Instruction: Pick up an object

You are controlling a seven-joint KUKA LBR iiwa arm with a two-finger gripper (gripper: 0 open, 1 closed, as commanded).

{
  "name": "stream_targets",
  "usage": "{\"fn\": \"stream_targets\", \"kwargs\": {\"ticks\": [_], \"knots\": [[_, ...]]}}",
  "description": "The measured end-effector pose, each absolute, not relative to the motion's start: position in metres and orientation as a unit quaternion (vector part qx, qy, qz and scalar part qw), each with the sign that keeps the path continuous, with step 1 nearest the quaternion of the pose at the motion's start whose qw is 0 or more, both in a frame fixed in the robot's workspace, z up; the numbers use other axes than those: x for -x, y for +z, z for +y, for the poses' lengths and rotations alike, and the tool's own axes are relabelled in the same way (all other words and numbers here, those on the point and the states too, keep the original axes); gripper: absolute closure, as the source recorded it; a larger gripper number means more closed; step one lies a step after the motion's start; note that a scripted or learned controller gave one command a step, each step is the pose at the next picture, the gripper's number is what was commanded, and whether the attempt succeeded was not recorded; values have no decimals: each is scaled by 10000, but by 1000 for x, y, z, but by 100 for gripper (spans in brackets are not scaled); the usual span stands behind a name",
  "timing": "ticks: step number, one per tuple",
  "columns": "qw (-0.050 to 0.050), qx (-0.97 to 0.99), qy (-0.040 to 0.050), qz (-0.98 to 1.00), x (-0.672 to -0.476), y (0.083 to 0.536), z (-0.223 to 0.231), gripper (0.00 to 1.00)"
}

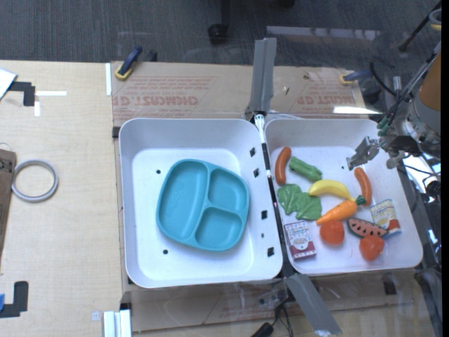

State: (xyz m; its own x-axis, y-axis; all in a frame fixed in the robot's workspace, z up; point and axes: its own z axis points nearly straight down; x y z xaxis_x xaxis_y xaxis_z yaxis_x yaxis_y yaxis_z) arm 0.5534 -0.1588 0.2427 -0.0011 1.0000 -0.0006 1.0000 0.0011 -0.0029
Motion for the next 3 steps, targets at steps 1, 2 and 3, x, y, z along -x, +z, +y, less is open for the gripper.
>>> {"fn": "stream_targets", "kwargs": {"ticks": [1, 2, 3], "knots": [[8, 6950, 4, -7190, -574, 123, -218, 0], [5, 6854, 1, -7281, -580, 92, -208, 0], [-4, 6861, 0, -7275, -580, 102, -209, 100]]}}
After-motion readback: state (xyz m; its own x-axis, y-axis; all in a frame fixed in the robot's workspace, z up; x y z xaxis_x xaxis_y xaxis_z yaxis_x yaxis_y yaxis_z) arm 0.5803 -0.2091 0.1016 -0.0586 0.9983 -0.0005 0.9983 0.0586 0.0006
